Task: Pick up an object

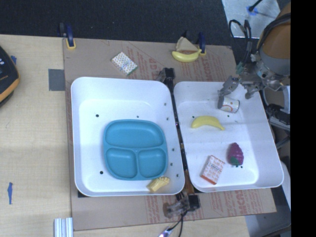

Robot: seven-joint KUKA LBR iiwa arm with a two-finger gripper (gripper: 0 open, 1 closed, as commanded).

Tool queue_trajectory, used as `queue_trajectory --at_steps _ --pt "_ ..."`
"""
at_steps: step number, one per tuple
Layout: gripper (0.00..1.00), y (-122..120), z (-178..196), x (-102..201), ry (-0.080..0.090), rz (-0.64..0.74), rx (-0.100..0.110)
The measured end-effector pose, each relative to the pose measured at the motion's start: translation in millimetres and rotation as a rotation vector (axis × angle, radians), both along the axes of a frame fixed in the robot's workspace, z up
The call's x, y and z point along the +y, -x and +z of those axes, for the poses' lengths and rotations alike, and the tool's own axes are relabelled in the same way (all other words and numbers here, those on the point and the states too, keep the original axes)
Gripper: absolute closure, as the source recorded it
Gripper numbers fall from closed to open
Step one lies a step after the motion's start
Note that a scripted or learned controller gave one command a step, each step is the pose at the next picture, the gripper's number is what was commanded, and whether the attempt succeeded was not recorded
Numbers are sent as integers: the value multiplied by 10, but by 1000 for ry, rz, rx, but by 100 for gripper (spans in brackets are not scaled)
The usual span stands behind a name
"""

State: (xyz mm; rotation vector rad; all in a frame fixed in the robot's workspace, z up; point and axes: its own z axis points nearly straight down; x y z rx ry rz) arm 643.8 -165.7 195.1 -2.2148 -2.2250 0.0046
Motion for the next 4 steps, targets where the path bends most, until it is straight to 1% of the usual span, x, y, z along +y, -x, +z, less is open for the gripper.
queue_trajectory --at_steps 1,2,3,4 --pt "0 734 -467 -161 1 0 1" --pt "0 1438 -1041 278 -1 0 2" --pt "0 1172 -595 -469 1 -2 -2" --pt "0 1684 -858 -118 -1 -1 1"
